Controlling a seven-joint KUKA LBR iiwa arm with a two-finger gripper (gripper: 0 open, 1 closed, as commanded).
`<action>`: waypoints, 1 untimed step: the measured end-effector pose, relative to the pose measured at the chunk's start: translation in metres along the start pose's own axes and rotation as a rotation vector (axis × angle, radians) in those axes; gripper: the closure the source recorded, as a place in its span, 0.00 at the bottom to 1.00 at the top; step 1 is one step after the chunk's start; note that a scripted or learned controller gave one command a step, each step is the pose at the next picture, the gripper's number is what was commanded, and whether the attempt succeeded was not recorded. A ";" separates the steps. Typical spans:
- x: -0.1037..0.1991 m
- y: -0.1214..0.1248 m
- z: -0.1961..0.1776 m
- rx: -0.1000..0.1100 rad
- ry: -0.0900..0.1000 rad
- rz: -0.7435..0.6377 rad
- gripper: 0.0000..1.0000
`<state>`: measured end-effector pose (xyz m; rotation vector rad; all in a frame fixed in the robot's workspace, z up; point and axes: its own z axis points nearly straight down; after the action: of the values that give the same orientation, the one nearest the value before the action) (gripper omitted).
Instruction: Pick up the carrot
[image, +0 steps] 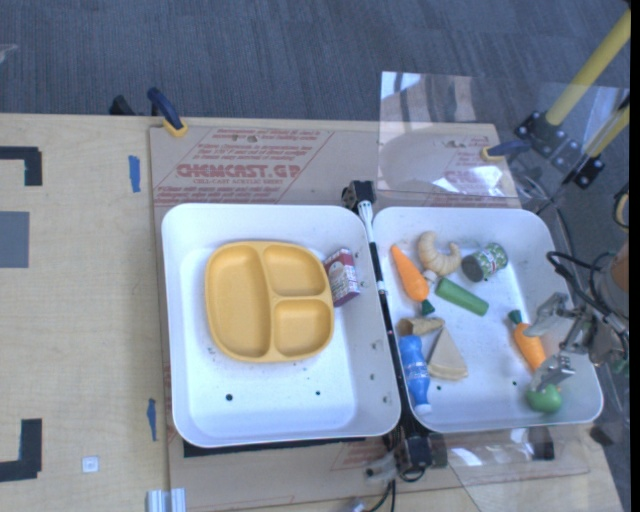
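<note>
The left shallow white plastic bin (190, 400) is carrying a yellow three-compartment plastic plate (268, 299), with a small dark red can (342, 277) lying against the plate's right rim. The right shallow white plastic bin (480, 415) is holding the clutter. An orange toy carrot with a green tip (409, 274) is lying toward the left side of this bin, pointing to its far edge. Just beside it a beige knobbly root-shaped piece (436, 254) and a green cylinder (461, 296) are crowding its right flank; a green-labelled tin (484, 262) is sitting beyond them. A tan wedge (446, 356) and a blue bottle (414, 372) are lying nearer the front edge. A second orange carrot (528, 344) is resting at the bin's right edge, with a green round fruit (544, 399) near the front right corner. The metal two-finger claw (556, 345) is hanging over that right edge, just beside the second carrot; whether it is clenched or released, I cannot tell.
</note>
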<state>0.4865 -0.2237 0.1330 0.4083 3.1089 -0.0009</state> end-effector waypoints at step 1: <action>0.018 0.054 0.040 0.000 -0.004 0.023 0.00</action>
<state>0.4828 -0.1667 0.0927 0.4439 3.1002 -0.0011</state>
